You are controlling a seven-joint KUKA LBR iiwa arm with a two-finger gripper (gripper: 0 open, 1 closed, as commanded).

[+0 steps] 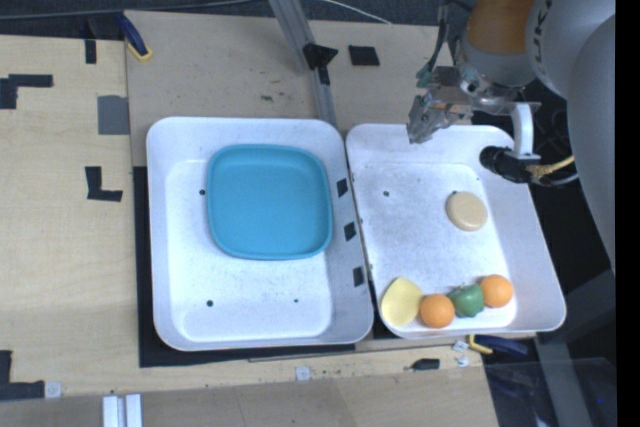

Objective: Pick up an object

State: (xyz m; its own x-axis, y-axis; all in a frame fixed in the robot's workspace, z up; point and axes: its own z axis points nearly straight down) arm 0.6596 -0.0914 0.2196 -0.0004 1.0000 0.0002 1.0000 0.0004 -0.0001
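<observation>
Bench bins (170, 215): blue plate (268, 201), fruit (437, 310).

blue plate (268, 201) in left bin (170, 245), claw (428, 123) over right bin (400, 165)

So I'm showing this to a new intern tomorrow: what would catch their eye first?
Probably the blue plate lying flat in the left bin. Next, the bright cluster along the near edge of the right bin: a yellow piece, two orange balls and a green piece, with a beige disc apart from them. The gripper hangs over that bin's far edge.
</observation>
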